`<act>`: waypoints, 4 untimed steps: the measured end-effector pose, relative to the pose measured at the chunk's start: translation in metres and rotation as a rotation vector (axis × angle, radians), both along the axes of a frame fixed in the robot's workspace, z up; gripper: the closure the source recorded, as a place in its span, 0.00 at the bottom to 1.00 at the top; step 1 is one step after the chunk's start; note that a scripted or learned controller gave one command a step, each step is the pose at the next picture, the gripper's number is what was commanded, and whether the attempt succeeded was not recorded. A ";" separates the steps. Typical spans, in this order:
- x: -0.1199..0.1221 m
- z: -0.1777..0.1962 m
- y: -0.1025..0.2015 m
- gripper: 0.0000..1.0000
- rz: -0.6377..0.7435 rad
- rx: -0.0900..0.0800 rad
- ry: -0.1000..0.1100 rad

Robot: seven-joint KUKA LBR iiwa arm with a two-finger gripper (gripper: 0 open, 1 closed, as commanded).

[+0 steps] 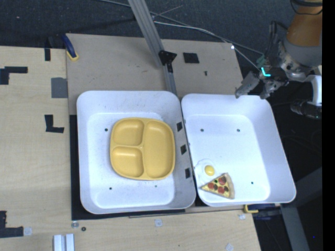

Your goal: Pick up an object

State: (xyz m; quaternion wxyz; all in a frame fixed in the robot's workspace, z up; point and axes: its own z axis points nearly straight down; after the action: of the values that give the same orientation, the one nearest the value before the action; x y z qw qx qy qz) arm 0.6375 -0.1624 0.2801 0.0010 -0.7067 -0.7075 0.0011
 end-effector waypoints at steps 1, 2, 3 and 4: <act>0.000 0.001 0.000 0.00 0.000 -0.001 -0.002; 0.000 -0.064 0.002 0.00 0.000 0.000 0.005; 0.003 -0.125 -0.005 0.00 0.000 -0.001 0.003; 0.002 -0.189 -0.007 0.00 0.000 0.000 0.003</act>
State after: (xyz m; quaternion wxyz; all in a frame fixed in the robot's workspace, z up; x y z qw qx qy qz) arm 0.6394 -0.1694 0.0907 0.0018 -0.7066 -0.7076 0.0023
